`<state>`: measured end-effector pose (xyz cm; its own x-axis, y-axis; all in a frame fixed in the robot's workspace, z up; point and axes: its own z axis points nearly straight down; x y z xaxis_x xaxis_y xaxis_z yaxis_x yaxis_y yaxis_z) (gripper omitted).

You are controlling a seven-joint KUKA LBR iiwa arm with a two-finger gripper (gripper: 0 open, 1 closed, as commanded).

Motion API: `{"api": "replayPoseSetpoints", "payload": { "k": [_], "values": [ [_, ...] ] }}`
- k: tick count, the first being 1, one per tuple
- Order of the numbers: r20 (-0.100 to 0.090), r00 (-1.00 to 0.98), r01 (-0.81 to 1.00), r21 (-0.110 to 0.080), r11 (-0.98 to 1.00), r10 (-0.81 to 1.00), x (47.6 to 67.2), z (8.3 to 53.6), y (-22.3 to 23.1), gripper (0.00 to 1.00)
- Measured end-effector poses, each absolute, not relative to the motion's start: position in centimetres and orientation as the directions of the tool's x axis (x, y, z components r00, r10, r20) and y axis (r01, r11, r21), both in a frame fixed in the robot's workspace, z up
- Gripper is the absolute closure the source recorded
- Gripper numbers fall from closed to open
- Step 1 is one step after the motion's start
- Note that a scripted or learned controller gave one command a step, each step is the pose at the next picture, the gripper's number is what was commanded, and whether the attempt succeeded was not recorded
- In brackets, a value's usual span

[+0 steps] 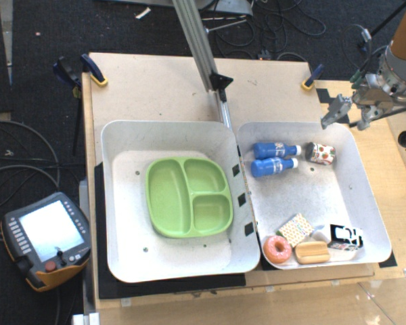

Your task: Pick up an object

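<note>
You will find the task barely begun: nothing is lifted. The gripper [352,111] hangs with fingers spread wide and bare above the right bin's [372,202] far rim. Nearest below it in that bin lies a small can [320,153], beside two blue bottles [274,159]; descent, closure and lift all remain.

The pale wooden counter [155,87] carries two shallow white bins touching side by side: the left bin [122,181] and, just right of it, the right bin [338,195]. Clamps [95,71] grip the counter's far edge beyond the left bin.
</note>
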<state>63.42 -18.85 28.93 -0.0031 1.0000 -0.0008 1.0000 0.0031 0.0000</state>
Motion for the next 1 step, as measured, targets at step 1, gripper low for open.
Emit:
{"api": "replayPoseSetpoints", "payload": {
  "k": [1],
  "values": [
    [-0.001,-0.003,1.000,0.000,0.003,1.000,63.42,28.92,-18.85,0.00]
  ]
}}
